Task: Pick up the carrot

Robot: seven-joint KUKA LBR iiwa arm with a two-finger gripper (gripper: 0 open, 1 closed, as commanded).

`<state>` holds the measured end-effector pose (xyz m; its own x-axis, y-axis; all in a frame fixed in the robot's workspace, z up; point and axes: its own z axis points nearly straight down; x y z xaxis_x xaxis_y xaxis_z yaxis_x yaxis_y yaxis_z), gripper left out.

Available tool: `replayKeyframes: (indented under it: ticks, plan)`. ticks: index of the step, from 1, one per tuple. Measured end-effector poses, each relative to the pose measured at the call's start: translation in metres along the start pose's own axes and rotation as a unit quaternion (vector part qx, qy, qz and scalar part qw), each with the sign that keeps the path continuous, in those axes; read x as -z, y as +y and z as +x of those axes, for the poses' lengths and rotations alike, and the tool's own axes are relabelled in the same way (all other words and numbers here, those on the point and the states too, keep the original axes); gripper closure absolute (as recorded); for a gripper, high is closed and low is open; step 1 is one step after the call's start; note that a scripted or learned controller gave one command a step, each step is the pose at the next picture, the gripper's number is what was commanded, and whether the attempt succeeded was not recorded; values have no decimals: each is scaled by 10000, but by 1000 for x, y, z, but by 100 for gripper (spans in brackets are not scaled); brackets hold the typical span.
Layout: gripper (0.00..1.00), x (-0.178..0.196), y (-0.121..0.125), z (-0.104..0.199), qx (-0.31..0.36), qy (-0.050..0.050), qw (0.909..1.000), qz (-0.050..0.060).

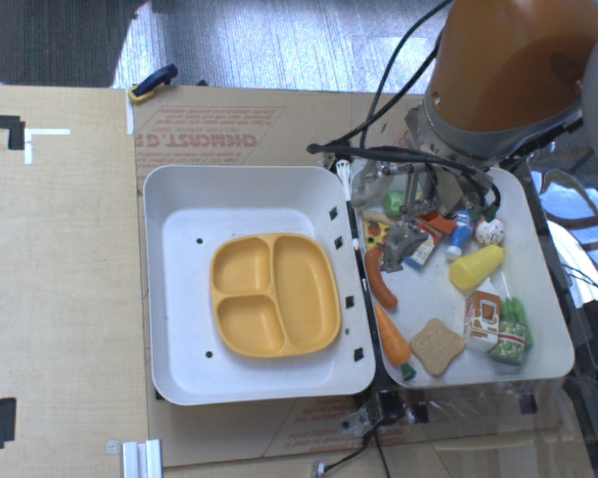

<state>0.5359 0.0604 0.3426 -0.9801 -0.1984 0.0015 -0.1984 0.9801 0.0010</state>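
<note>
You have two white bins on the surface: the left bin carries one yellow divided plate, the right bin a heap of toy food. One gripper hangs over the right bin's upper part; whether its jaws are apart you cannot tell. One carrot lies along that bin's left wall, below one sausage, beside one toast slice.

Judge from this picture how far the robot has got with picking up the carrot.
Nothing looks done: the carrot lies at the right bin's left edge near the front, beside the cracker. In hand: the hand hovers farther back over the clutter, away from the carrot. Left: moving over, grasping and lifting.
</note>
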Motion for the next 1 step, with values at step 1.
replayKeyframes:
  ticks: [1]
  plan:
    - [0,-129,38,38,835,10,9965,-2]
